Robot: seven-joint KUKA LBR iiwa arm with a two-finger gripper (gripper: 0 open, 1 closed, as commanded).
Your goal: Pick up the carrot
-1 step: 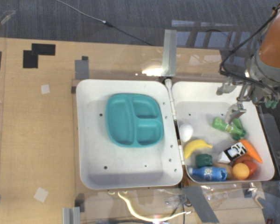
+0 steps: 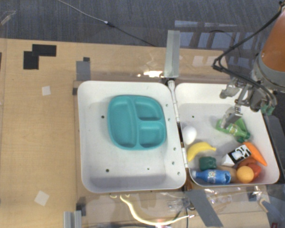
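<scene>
Two white bins sit side by side on the bench; the left bin (image 2: 92,175) carries a teal divided plate (image 2: 136,121) lying flat near its middle; the right bin (image 2: 199,91) holds the clutter, all crowded toward its near edge and right side. The carrot (image 2: 256,154) lies against the right wall of that bin, tip pointing to the near right corner, touching a black-and-white block (image 2: 240,153) on its left; an orange ball (image 2: 245,174) sits just in front of it in the near right corner. The gripper (image 2: 236,112) hangs over the right bin's far right part, directly above a green leafy item (image 2: 236,127), well short of the carrot; whether the fingers are apart or together I cannot tell. Along the near edge: a blue bottle (image 2: 213,176), a dark green piece (image 2: 207,163), a banana (image 2: 200,150), and a white egg (image 2: 189,135) by the left wall.
</scene>
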